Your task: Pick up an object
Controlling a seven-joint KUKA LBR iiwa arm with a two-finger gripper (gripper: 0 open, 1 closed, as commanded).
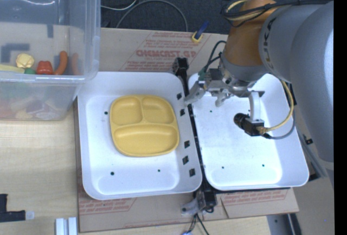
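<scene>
Camera view: left bin (92, 174) holds a yellow divided plate (144, 124), lying flat near its middle. Right bin (271, 174) has the gripper (212, 96) hanging over its upper left corner; fingers spread, nothing between them. Clear plastic tub (81, 22) at upper left holds small toy foods (40, 64). Plate well apart from gripper.

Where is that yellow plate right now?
The yellow plate lies flat in the left bin, left of the divider, apart from the gripper over the right bin.

Yellow divided plate (144, 124) in left bin (92, 174), end effector (209, 93) over right bin (244, 169)
</scene>
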